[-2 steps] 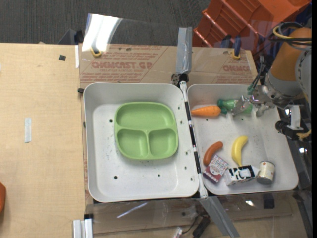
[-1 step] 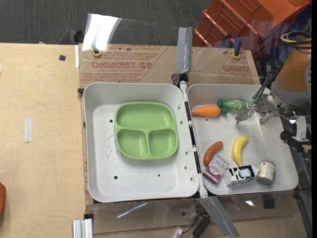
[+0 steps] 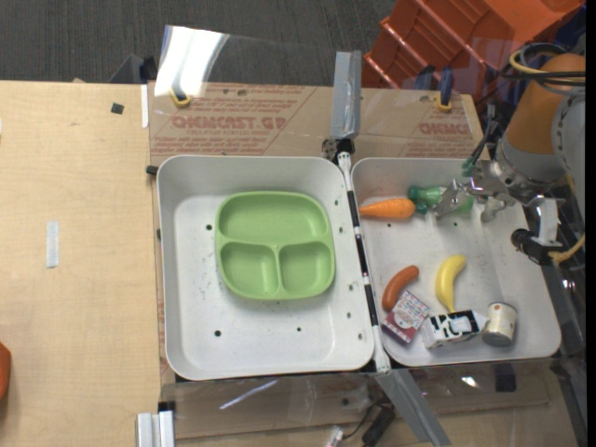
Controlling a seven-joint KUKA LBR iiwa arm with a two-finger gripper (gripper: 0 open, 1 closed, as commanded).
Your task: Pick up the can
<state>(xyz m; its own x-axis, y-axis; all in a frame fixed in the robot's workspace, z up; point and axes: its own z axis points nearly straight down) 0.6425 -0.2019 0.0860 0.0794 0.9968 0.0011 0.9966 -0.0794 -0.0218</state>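
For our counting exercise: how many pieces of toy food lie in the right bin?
3. An orange carrot with green top near the far wall, a yellow banana in the middle, and a reddish-brown sausage to the banana's left. More could be hidden under the arm.

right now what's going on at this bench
A grey robot arm reaches in from the right, its claw low over the carrot's green top at the back of the right bin. The can it should pick up lies untouched on its side in that bin's front corner, beside a small carton. A green plate sits in the left bin.
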